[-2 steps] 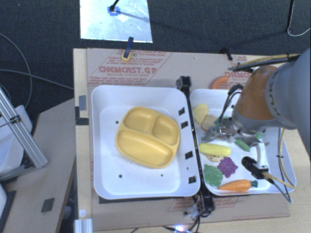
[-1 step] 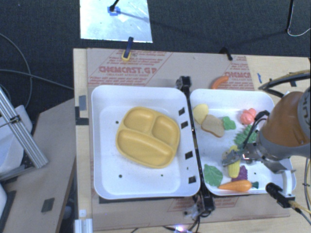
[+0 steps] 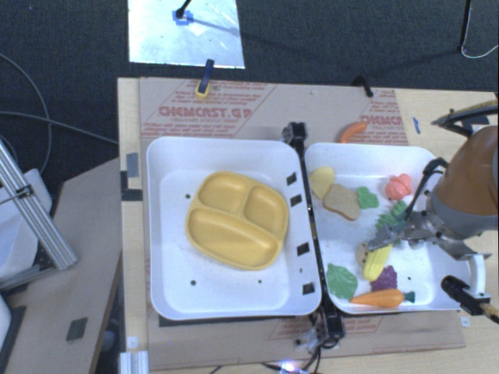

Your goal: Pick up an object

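Note:
The right bin [image 3: 437,298] holds several toy foods. Among them are a yellow corn cob [image 3: 375,262], purple grapes [image 3: 387,278], an orange carrot [image 3: 380,298], a green leaf [image 3: 340,280], a bread slice [image 3: 341,201], a yellow lemon [image 3: 321,181], a green broccoli piece [image 3: 367,199] and a red-orange fruit [image 3: 398,186]. My gripper [image 3: 380,242] reaches in from the right and sits low in this bin, just above the corn cob and beside a dark green vegetable [image 3: 392,218]. Nothing is seen lifted.
The left bin [image 3: 168,209] carries a yellow divided plate [image 3: 236,218]. An orange toy [image 3: 352,131] lies on the cardboard behind the right bin. A black divider [image 3: 309,224] runs between the bins. My arm's orange band [image 3: 475,174] hangs over the right bin's right edge.

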Available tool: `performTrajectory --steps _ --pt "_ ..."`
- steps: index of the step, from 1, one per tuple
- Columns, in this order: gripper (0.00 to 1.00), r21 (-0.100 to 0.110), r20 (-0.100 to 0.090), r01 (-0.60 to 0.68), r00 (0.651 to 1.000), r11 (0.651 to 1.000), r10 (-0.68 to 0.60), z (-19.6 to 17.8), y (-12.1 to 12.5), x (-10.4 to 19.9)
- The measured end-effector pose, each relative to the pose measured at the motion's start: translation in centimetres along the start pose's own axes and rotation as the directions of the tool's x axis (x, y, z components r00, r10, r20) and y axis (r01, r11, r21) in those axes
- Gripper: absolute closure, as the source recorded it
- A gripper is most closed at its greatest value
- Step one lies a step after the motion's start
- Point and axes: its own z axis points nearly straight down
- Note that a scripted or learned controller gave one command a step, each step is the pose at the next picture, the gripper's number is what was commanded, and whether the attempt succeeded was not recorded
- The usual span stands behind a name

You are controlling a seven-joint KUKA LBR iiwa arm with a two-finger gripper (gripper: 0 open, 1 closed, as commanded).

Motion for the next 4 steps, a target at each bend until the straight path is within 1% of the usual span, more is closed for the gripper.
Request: performTrajectory --steps 1,2,3,4 --pt "0.0 -0.008 0.004 0.006 1.0 1.0 -0.006 2.6 5.6 2.8" --pt "1.0 -0.007 0.002 0.004 1.0 1.0 -0.004 1.6 5.4 2.7" --pt "1.0 -0.013 0.002 0.0 1.0 1.0 0.0 2.5 -1.1 4.6" --pt "1.0 0.003 -0.003 0.004 1.0 1.0 -0.004 3.0 -1.6 6.5"
